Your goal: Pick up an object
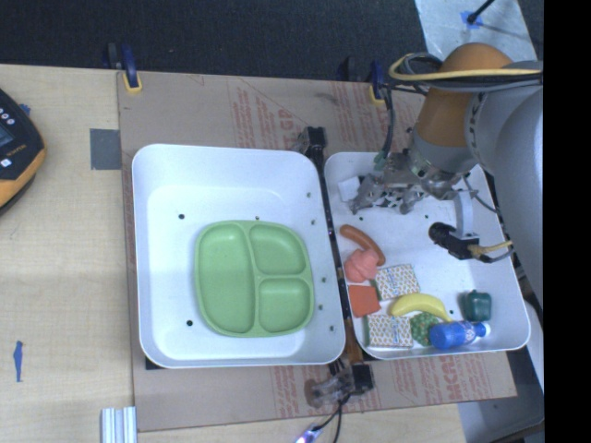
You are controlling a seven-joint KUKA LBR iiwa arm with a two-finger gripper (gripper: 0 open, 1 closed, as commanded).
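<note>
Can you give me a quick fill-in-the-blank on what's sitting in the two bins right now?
1. The green divided plate lies in the ____ bin.
2. The yellow fruit in the right bin is a ____.
3. The blue bottle lies near the right bin's ____ edge.
4. The gripper hangs over the ____ bin.

Missing words: left; banana; front; right

a green divided plate [252, 278] lies in the left white bin [157, 192]. at nine o'clock, a yellow-black device [17, 155] rests on the bench [55, 275].
</note>
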